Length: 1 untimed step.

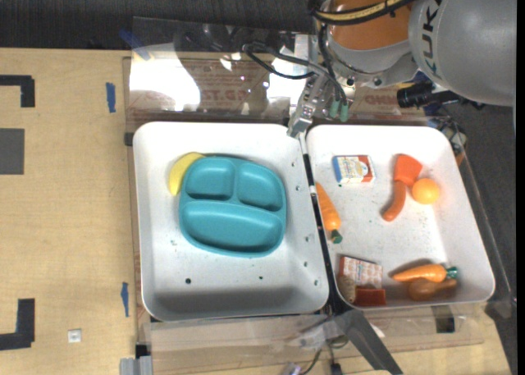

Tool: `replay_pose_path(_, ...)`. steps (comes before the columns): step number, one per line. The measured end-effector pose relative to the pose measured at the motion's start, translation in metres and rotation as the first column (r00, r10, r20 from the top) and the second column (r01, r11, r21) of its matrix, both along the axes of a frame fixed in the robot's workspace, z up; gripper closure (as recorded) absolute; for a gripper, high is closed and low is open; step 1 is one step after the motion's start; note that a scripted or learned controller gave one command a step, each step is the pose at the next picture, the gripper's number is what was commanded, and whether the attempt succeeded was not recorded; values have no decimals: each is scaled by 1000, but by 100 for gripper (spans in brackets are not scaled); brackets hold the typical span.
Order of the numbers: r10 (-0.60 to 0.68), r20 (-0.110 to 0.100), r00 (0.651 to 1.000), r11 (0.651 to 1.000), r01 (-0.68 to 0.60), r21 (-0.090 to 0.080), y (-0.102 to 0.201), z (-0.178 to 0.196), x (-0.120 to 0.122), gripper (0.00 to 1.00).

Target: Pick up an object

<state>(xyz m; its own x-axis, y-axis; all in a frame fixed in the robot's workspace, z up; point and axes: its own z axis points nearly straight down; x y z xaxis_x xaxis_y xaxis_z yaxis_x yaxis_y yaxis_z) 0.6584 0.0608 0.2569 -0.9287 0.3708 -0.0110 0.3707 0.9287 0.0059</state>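
Plywood bench is seen under two shallow white bins set side by side, their inner rims touching. Black tape marks are stuck on the bench at the left, with short blue tape strips near the left bin. Dark carpet-like flooring is visible beyond the far edge, and a clear plastic sheet (glare across it) lies behind the bins.

A teal divided tray is placed in the left bin, with a yellow piece tucked just under its far-left edge. In the right bin are found a small milk carton, an orange bent piece touching an orange ball, a carrot against the inner rim, a second carrot near the front, and a red-and-white packet.

The gripper is held above the far rims where the bins meet; nothing is seen gripped, and whether its jaws are spread cannot be told.
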Motion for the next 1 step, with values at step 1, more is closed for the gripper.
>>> replay_pose_path(1, 50, -2, 999, 999, -50, 0, 31, 22, -4, 100)
